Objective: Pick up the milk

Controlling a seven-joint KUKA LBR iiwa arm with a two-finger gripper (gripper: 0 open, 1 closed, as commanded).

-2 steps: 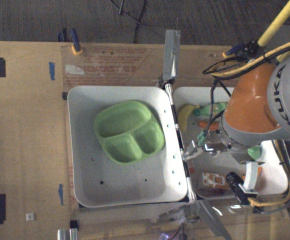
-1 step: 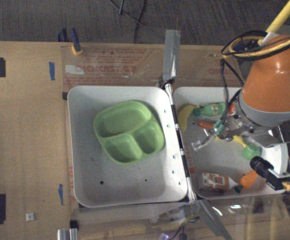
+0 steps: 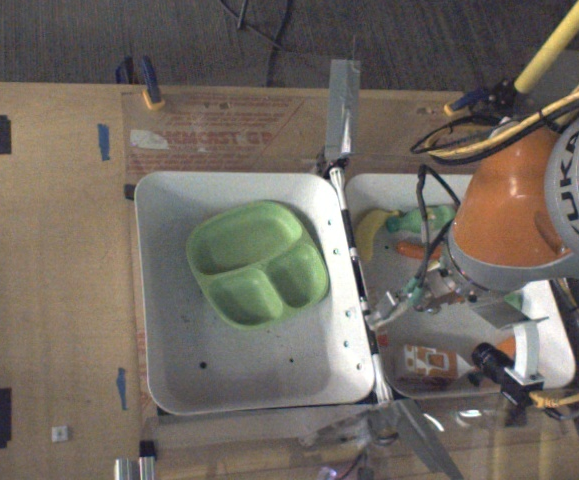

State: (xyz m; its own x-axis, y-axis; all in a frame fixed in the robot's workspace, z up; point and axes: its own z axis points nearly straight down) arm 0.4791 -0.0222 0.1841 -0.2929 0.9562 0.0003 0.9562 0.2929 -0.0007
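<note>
Two white bins sit side by side on the wooden surface (image 3: 49,298). The left bin (image 3: 169,348) holds a green divided plate (image 3: 259,263), set toward its 12 o'clock half and tilted; the floor from 6 to 9 o'clock is bare white, with open room along the near and left walls.

The right bin (image 3: 559,353) is crowded. The arm's orange band (image 3: 504,213) and grey wrist cover most of it from 12 to 3 o'clock. The tool (image 3: 424,293) hangs low over the bin's middle, near the shared wall; its fingers are hidden among cables and brackets, so I cannot tell how far apart they stand or whether anything is in them.

The milk carton (image 3: 431,361), white with orange print, lies flat at the bin's 6 to 7 o'clock, close to the near wall and just beside the dividing wall. It lies apart from the tool, at the tool's 6 o'clock.

A banana (image 3: 371,230) lies at 10 o'clock against the dividing wall; a green and orange item (image 3: 411,223), partly hidden, sits beside it. A black fitting (image 3: 489,358) on the arm stands just at the carton's 3 o'clock. Yellow cables (image 3: 489,133) loop at the wrist's 12 o'clock.
</note>
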